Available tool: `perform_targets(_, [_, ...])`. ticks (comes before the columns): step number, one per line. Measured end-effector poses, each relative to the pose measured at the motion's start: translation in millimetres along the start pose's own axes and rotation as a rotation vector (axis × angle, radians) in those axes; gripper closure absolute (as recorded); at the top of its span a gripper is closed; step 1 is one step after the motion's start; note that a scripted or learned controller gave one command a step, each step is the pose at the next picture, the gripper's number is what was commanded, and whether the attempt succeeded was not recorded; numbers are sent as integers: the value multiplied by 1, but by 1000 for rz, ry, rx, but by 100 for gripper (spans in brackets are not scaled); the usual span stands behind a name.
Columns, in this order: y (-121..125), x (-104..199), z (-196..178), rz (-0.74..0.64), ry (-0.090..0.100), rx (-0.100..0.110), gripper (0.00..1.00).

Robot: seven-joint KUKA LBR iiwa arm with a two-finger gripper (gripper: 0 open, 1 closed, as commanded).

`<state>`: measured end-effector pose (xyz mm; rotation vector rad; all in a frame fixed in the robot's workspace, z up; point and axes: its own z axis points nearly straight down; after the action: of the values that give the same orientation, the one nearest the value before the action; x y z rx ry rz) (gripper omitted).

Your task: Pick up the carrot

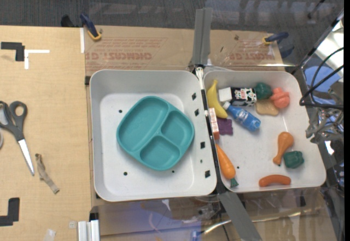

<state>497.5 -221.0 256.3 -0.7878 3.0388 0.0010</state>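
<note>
Against the right bin's (306, 177) left wall lies the carrot (225, 163)

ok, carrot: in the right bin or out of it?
In. The carrot lies flat on the floor of the right bin, along its left wall, green tip toward the front edge. Nothing is gripping it.

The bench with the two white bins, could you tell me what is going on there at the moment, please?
Nothing is being handled yet. The carrot lies untouched against the left wall of the right bin, among other toy foods: a banana, a blue bottle, a drumstick and a sausage. The left bin holds a teal divided plate. Part of the robot's hardware sits at the right edge of the view, off to the side of the right bin and away from the carrot.
</note>
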Motion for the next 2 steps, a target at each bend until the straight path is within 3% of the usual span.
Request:
perform_targets(1, [-20,-35,-96,-220,-2,2,100])
perform_targets(2, [-14,-27,24,-662,-1,-2,100])
